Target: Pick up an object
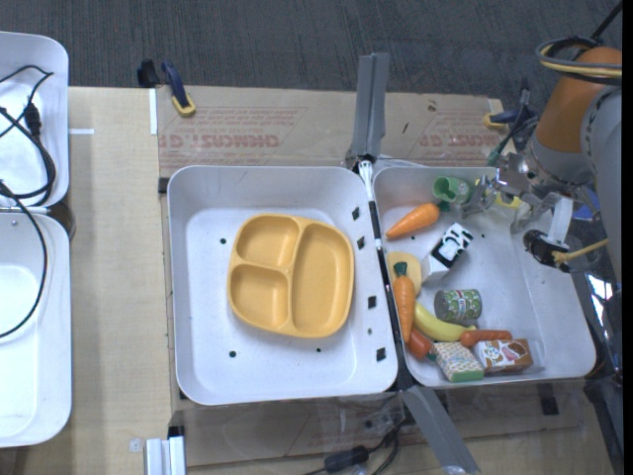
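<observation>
The right bin point(554, 295) holds several small items. An orange carrot point(412, 220) lies near its back left, with a green cup point(450, 188) behind it. A black-and-white object point(452, 245) sits mid-bin, a green-labelled can point(457, 305) in front of it. A second carrot point(405, 300) and a banana point(435, 323) lie along the left wall. Two small boxes point(483, 358) rest at the front. My gripper point(492, 192) hangs low over the bin's back right corner, just right of the green cup, with nothing seen in it.
A yellow three-compartment tray point(292, 273) lies in the left bin point(198, 364). A grey post point(370, 107) rises behind the divider between the bins. The arm's orange-banded wrist point(569, 107) stands over the right bin's back right edge. A blue clamp point(173, 85) sits on the bench behind.
</observation>
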`<action>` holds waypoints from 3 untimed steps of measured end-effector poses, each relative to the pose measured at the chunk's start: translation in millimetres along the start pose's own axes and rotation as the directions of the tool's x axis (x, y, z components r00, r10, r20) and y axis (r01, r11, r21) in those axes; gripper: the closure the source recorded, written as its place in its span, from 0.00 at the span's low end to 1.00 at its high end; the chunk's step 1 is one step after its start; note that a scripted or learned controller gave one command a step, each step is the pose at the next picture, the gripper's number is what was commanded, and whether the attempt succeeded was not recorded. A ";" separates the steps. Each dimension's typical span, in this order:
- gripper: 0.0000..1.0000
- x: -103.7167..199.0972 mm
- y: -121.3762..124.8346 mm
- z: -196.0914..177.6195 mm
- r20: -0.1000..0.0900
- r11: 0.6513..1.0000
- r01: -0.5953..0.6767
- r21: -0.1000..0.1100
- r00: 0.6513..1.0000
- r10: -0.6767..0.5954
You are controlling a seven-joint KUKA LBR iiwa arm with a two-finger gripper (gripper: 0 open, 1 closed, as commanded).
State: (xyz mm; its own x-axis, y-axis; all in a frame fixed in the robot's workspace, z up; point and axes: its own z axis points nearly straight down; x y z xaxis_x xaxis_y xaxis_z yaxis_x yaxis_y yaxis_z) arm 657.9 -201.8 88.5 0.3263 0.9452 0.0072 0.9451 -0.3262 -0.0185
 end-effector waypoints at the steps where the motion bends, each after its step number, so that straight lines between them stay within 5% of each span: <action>1: 0.00 -0.3 0.4 -0.4 0.000 1.000 -0.023 0.003 1.000 0.023; 3: 0.00 -0.2 0.2 -0.2 0.000 0.999 -0.047 0.005 0.999 0.047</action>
